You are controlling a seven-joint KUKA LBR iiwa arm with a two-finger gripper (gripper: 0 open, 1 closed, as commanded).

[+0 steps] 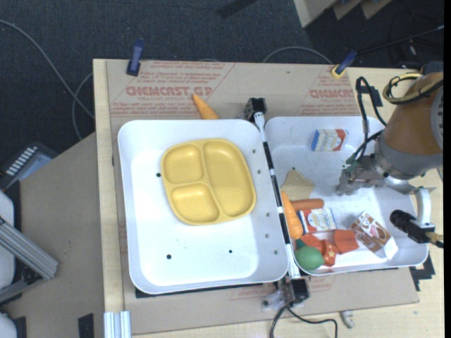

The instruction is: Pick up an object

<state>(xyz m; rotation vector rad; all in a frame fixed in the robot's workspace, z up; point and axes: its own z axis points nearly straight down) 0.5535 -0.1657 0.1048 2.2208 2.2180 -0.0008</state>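
Objects for picking crowd the near end of the right bin point(282, 129): a green ball point(308, 258), red pieces point(340, 242), a brown-and-white packet point(373, 232), a small carton point(321, 220) and an orange carrot point(292, 219) lying along the bin's left wall. You would do best to choose a piece with free space around it, since these near ones touch one another. A tan wedge point(297, 184) sits apart, mid-bin, and a red-and-white carton point(329, 140) stands alone at the far end, an easier target. Your end effector point(352, 182) hangs low over bare floor mid-bin; whether it is spread or pressed together, you cannot tell. Centre over one item before descending.
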